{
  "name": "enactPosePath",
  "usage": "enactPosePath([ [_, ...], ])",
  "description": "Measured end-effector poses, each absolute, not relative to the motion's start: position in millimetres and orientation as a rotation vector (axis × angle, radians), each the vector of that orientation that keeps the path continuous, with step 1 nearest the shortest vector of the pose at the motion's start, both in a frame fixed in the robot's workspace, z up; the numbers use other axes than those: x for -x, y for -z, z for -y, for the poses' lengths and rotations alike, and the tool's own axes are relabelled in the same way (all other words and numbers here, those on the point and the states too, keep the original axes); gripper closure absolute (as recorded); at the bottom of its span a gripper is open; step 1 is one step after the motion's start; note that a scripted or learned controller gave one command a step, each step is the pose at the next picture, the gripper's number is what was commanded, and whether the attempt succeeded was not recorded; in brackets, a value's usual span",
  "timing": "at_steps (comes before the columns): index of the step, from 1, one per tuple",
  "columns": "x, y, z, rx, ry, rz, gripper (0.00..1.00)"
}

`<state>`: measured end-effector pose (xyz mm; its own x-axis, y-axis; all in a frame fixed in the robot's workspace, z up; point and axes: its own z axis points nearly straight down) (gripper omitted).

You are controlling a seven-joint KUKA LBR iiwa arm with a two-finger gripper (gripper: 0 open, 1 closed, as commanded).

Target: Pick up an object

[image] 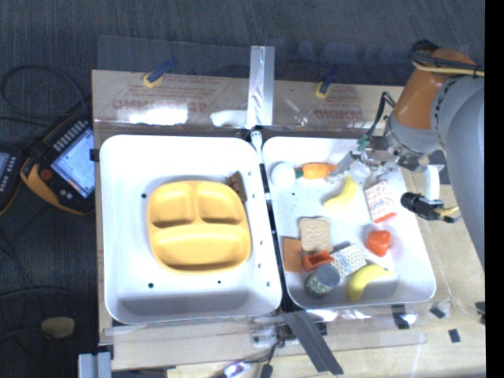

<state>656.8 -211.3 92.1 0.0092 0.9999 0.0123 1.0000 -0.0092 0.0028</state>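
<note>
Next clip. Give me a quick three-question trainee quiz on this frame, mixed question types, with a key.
1. True or false: the yellow tray lies in the right bin.
2. Which item lies closest to the pincer? A) slice of bread B) orange carrot C) grey can
3. Fill in: the banana lies in the ____ bin.

Key
1. False; it lies in the left bin.
2. B; the carrot sits near the right bin's far edge, just left of the pincer.
3. right
</note>
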Motion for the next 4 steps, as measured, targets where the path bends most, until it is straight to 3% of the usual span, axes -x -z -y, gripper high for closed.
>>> enactPosePath([
  [1,-638.0,-108.7,183.7,2.299,0.000,2.138,0.00],
  [2,-632.8,-88.7,192.8,2.292,0.003,2.160,0.00],
  [3,-633.8,-98.9,192.2,2.291,0.003,2.163,1.00],
  [4,-611.8,-211.3,116.1,2.200,0.000,2.240,1.00],
])
